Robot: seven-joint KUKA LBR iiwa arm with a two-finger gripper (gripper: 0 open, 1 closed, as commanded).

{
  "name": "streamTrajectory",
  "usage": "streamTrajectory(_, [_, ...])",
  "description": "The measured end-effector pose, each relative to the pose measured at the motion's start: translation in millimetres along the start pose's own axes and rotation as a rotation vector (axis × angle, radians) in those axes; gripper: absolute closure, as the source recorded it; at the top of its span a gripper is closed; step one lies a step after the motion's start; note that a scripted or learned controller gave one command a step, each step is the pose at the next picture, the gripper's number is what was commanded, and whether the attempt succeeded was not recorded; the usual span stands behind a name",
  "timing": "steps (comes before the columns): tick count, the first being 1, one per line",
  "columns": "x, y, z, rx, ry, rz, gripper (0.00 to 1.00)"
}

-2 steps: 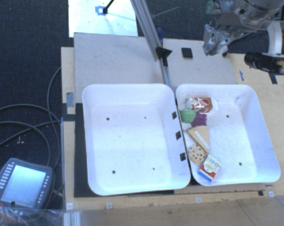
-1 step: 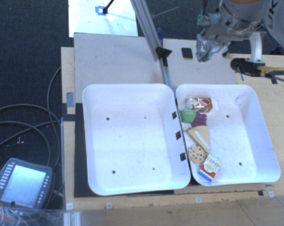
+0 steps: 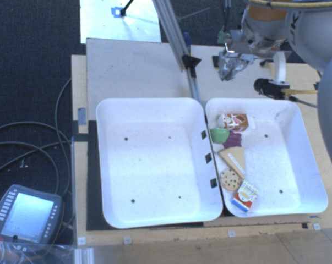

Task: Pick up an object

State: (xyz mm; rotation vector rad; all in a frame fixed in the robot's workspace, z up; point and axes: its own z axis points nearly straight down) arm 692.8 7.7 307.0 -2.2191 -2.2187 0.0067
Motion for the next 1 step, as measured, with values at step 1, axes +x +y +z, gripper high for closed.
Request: streamTrajectory(1, [-9.5, -8.9, -10.2, -0.007, 0.000, 0.000, 1.00])
